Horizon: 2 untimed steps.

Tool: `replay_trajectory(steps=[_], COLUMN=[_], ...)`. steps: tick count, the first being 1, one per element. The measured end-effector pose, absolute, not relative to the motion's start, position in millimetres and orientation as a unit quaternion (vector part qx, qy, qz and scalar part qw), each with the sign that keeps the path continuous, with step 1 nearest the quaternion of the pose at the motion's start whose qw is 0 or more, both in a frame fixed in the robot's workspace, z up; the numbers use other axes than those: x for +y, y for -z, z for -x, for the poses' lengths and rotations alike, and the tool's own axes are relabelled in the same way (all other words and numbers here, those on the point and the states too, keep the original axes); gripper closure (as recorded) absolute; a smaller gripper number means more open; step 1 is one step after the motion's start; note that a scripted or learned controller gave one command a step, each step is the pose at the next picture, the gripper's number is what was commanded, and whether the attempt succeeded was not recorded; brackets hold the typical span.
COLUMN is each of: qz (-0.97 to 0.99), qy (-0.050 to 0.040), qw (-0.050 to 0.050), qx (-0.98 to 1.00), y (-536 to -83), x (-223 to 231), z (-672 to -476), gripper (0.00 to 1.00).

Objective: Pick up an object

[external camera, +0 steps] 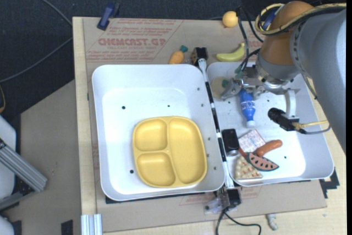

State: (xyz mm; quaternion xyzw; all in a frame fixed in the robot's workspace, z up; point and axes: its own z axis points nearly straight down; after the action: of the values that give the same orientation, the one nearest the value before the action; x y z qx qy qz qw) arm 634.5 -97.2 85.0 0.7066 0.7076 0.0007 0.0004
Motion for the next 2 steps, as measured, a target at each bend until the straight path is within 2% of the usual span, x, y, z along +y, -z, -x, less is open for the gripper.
replay_trajectory(steps=[1,2], qz=[-0.707,-0.707], qy=[0.0005,0.0001], qw=[-0.001,0.0], qx=[0.707,0.707], y=[-85,-95], x=[-104,-103], z=[-609.2,-609.7], gripper=[0.0,1.0])
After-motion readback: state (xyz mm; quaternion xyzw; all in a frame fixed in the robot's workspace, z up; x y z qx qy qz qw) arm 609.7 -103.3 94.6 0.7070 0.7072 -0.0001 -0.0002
